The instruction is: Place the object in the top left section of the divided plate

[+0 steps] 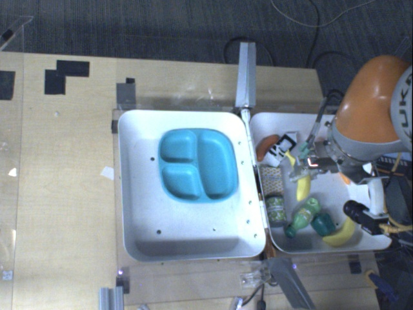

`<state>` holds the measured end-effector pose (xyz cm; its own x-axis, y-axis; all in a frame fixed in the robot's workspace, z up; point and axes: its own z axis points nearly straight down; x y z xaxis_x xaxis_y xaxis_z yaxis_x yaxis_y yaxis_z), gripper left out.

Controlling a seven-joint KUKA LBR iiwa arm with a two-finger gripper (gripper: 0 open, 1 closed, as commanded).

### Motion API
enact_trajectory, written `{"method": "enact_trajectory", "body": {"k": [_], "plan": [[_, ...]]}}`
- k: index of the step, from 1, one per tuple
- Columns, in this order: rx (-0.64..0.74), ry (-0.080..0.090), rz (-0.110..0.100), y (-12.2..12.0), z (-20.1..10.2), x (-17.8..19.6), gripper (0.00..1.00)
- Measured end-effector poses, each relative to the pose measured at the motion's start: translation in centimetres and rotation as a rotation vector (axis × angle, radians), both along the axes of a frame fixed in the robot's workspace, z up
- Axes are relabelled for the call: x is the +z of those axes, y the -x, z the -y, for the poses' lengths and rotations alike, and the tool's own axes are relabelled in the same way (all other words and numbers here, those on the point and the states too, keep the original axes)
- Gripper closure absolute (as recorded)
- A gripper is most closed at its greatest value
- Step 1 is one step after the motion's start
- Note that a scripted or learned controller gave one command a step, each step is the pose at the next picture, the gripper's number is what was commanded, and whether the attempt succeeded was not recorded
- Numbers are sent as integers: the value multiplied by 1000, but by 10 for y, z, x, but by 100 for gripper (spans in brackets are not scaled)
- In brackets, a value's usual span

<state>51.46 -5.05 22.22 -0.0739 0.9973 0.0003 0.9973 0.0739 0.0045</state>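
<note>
The arm [377,108] is reaching in over the right bin [381,243], its gripper [308,162] hanging just above a yellow banana-like piece [302,187]. Whether the tool is released or clenched cannot be told. Beside that piece, a green bottle [301,216], a second banana [340,233] and a brown item [266,146] are lying. The blue divided plate [197,164] is sitting in the left bin [139,192], its 3 sections bare.

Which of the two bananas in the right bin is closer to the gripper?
The upright-looking banana just below the gripper. The other banana lies curved at the bin's lower edge, farther away.
</note>
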Motion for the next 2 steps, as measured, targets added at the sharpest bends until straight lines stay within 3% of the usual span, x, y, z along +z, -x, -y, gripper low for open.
{"method": "enact_trajectory", "body": {"k": [1,2], "plan": [[330,1,1,-71,-56,-19,100],[427,2,3,-96,-40,-36,100]]}}
